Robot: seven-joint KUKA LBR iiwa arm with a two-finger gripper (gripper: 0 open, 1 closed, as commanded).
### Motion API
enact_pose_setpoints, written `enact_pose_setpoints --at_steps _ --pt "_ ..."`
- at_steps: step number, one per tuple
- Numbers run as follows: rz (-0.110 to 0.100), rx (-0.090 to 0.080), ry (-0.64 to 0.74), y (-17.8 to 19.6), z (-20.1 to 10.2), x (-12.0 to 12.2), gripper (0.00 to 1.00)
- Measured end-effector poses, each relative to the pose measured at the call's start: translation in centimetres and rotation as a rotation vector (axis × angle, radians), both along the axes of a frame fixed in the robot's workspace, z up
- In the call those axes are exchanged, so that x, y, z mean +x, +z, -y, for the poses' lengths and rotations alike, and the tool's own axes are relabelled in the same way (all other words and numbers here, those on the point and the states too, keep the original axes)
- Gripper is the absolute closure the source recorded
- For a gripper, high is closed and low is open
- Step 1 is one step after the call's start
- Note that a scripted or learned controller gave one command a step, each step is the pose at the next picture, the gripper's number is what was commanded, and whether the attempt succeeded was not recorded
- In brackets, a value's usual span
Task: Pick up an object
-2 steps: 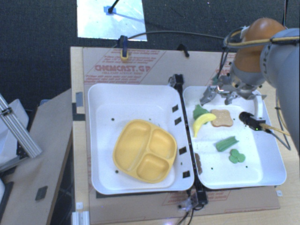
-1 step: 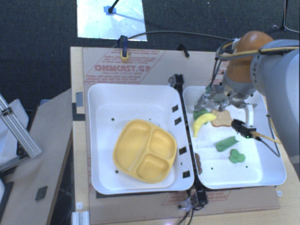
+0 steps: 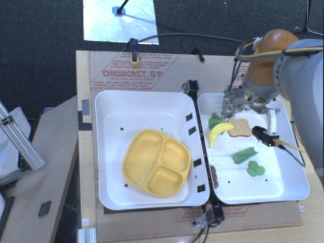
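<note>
The right bin (image 3: pixel 283 189) holds a yellow banana (image 3: pixel 219 131), a slice of toast (image 3: pixel 240 128), a green leafy piece (image 3: pixel 216 120) behind the banana, a green pod (image 3: pixel 245 155) and a small green lump (image 3: pixel 255 170). My gripper (image 3: pixel 232 107) hangs low over the far left part of this bin, just behind the toast and beside the leafy piece. Nothing shows between its tips.
The left bin (image 3: pixel 109 135) holds a yellow divided plate (image 3: pixel 157 162). A black divider with clips (image 3: pixel 199 146) runs between the bins. My grey arm with its orange band (image 3: pixel 271 54) crosses the right bin's far right corner.
</note>
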State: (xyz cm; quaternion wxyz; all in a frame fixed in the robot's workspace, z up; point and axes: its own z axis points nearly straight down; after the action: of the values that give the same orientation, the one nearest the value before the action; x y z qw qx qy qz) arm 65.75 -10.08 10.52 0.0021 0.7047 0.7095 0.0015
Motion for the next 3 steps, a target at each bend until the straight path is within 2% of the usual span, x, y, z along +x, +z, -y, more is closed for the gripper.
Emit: enact_pose_setpoints --at_steps 2,3 --pt "0.001 0.000 -0.001 12.0 -0.2 0.3 1.00" --pt "-0.003 0.000 -0.001 10.6 -0.2 0.4 1.00"
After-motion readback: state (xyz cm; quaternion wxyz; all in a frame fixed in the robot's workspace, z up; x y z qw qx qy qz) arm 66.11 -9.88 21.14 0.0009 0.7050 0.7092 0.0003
